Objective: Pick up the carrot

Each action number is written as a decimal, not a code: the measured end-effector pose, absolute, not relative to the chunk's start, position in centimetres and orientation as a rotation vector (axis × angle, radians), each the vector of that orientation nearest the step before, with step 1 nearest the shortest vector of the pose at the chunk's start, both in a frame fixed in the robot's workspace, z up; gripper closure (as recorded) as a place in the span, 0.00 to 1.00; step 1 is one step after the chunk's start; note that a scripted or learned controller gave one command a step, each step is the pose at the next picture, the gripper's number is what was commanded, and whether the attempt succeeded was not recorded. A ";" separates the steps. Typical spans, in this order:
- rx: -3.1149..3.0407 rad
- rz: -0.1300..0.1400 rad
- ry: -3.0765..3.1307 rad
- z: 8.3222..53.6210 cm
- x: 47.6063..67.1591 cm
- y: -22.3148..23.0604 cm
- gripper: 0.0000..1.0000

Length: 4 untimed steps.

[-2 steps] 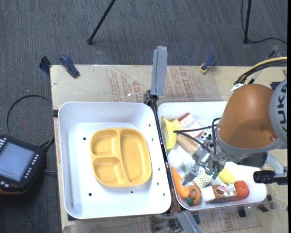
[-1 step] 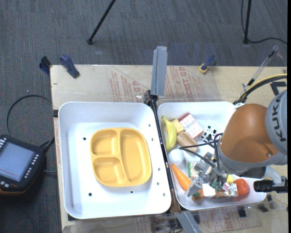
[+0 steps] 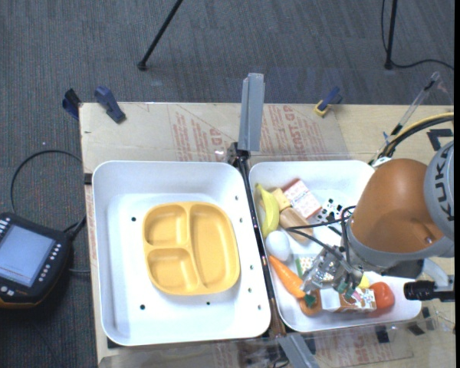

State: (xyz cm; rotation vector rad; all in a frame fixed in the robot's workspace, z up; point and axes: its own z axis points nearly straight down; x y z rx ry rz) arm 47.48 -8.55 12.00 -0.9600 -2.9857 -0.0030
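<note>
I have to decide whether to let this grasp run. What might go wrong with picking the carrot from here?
1. The carrot lies against the right bin's left wall, so a finger may strike the wall or lack room beside it.
2. The egg and other items crowd close, so the gripper may nudge or catch one of them instead.
3. The carrot's tapered shape may let it slip out.

Dark grey carpet [image 3: 100, 37] covers the floor around the plywood bench [image 3: 176, 133]. Two thin black tripod legs [image 3: 165, 25] slant across it behind the bench. A teach pendant [image 3: 19, 263] with a lit screen lies left of the bench, its black cable [image 3: 38, 163] looping.
</note>
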 end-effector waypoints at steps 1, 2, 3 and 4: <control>-1.440 0.002 -2.785 8.6 47.4 -8.0 1.00; -1.845 0.002 -2.539 18.7 47.6 -3.3 1.00; -1.844 0.003 -2.539 18.6 47.6 -3.4 0.00; -1.624 0.004 -2.683 18.6 47.5 -1.6 0.00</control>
